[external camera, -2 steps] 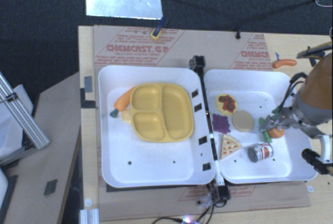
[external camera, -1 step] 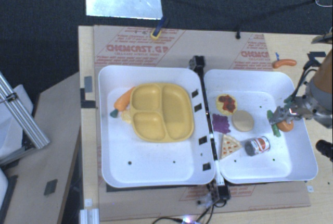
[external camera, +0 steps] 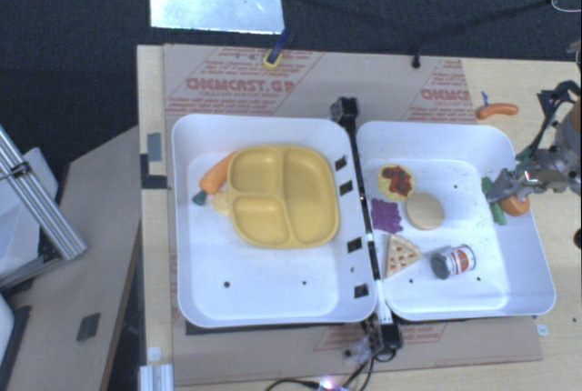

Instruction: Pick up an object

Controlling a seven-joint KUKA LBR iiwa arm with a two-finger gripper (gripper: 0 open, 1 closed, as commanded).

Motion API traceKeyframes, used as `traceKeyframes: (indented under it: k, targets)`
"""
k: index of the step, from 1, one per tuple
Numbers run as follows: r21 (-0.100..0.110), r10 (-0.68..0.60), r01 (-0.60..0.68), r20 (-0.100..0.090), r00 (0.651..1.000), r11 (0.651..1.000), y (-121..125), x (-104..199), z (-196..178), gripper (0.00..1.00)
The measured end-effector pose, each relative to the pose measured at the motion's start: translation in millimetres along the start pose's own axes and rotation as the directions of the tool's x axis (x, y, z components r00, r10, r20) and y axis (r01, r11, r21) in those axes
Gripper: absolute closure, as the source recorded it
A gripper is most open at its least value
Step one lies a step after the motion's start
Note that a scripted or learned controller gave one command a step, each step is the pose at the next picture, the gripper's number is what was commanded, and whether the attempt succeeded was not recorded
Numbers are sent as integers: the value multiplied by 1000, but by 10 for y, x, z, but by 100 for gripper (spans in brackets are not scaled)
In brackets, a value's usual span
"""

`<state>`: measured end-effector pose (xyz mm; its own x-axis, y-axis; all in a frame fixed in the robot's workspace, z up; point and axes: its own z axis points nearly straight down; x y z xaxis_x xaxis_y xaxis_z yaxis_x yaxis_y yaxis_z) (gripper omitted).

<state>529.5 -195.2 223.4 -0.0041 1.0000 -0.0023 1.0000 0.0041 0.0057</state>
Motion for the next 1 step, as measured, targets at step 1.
traceKeyframes:
  k: [1]
  targets:
    - [3,-4,4,-2,1000,1000,146,527,10,100]
